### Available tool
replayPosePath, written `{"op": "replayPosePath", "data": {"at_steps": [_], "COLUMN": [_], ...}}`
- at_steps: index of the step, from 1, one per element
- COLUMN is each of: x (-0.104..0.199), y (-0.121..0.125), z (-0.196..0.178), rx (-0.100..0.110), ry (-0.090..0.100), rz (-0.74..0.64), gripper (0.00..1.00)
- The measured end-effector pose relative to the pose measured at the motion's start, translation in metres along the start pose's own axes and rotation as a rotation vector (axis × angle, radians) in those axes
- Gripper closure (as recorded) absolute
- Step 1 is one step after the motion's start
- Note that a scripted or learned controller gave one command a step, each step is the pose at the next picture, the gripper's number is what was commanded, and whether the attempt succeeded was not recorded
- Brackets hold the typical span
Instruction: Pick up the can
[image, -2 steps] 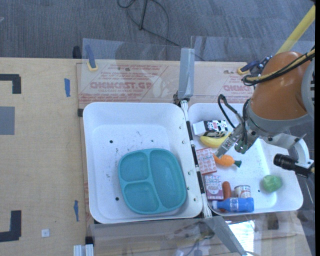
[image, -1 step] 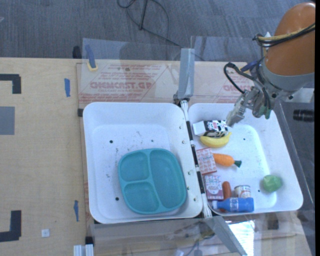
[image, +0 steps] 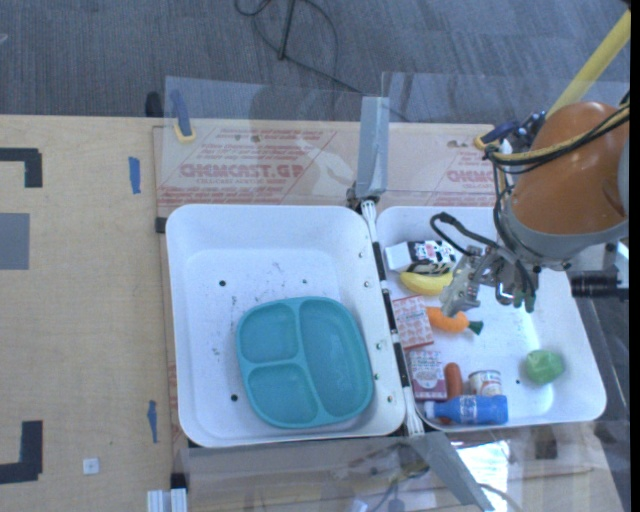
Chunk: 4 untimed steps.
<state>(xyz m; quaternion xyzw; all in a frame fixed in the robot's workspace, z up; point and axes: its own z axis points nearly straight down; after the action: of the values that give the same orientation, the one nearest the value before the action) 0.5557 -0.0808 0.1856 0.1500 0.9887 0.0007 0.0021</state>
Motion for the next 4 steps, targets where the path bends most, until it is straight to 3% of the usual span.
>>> {"op": "replayPosePath", "data": {"at_steps": [1, 2, 3, 4], "x": [-0.027, -0.065, -0.01, -0.088], "y": [-0.118, -0.076, -0.05, -0.038], "z": [0.066, -0.082, -0.019, 0.014], "rx": [0.001, 0.0, -0.001, -0.001], "ry": [0.0, -0.005, 0.0, -0.007], "rz": [-0.094, -0.105, -0.564, -0.808], "gripper": [1.0, 1.0, 1.0, 1.0]}}
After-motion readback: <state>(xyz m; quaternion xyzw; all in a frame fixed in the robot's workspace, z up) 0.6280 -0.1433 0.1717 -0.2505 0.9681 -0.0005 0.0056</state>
